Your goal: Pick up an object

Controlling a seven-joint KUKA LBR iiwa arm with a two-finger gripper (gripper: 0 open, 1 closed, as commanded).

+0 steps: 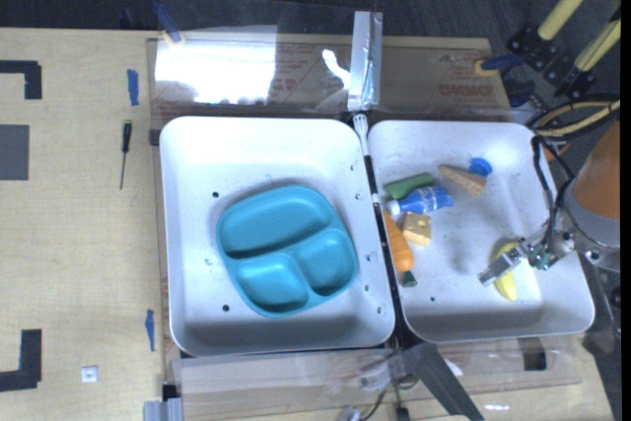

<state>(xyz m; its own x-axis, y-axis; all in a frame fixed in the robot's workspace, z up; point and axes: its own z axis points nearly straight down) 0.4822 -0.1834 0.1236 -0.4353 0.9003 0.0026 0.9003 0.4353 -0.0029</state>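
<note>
You have two shallow white plastic bins side by side on the bench. The left bin carries a turquoise divided plastic plate lying flat near its middle, three compartments facing up. It is broad and low, with no edge that a narrow two-finger tool could easily close around, so I judge it a poor target.

The right bin has the small items. Most are bunched against its left wall, which makes them awkward: a green stick-shaped piece, a blue-and-white bottle-like item, a tan block and an orange carrot-shaped piece lie touching or just beside one another. A tan wedge with a small blue cap-like piece beside it sits a little further into the bin.

The grey two-finger gripper comes in from the right and is low over the bin's front right area, directly at a small yellow object that lies apart from the rest. That isolation is likely why it was chosen: nothing crowds the approach. The yellow object sits just under and in front of the tool tip, on the bin floor as far as you can see. Whether the tool is spread or closed you cannot tell from this angle, and you cannot confirm a hold, so treat the pick as not yet made.
</note>
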